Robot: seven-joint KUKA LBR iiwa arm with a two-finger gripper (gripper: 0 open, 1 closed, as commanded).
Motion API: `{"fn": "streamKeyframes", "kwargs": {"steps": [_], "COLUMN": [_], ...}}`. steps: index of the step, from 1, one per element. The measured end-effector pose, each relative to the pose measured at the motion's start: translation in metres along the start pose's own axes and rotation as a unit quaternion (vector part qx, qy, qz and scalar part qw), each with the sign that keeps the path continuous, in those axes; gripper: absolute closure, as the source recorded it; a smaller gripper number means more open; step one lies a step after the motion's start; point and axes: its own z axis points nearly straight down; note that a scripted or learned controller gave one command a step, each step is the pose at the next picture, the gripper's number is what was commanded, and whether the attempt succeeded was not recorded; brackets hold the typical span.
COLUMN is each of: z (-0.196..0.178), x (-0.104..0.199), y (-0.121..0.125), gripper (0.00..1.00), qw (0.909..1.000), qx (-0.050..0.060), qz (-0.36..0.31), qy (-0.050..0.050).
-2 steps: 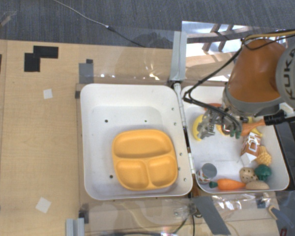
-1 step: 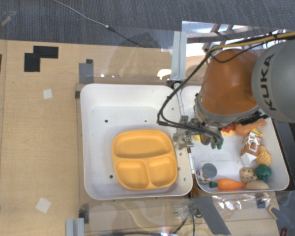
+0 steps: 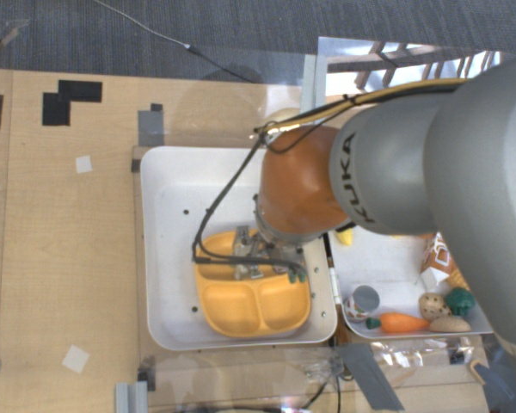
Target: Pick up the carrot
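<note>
Pale wood bench (image 3: pixel 60 265) under two glossy white bins; from my station I see the left bin (image 3: pixel 168 231) holding a smooth yellow divided tray (image 3: pixel 254 304), with the gripper (image 3: pixel 256 261) low over its upper edge, cables looping around it, state impossible to tell. Tapered orange carrot (image 3: pixel 404 323) lies in the right bin (image 3: pixel 370 256), near its front wall, between a small grey cup (image 3: pixel 362 300) and a speckled egg (image 3: pixel 432 305), well apart from the gripper; the bulky grey arm (image 3: pixel 447 153) blocks much of that bin.

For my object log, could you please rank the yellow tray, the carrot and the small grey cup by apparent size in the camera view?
1. Yellow tray, clearly largest though partly behind the arm.
2. Carrot.
3. Grey cup, close to the carrot in apparent size, so that order is unsure.
</note>
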Motion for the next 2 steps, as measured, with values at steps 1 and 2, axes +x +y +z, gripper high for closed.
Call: {"fn": "streamKeyframes", "kwargs": {"steps": [1,2], "z": [-0.145,-0.025], "x": [0.018,0.011], "y": [-0.051,-0.011], "gripper": [1.00,1.00], "qw": [0.9987,0.9870], "qx": [0.003,0.000], "qz": [-0.050,-0.160], "qy": [0.003,0.007]}}
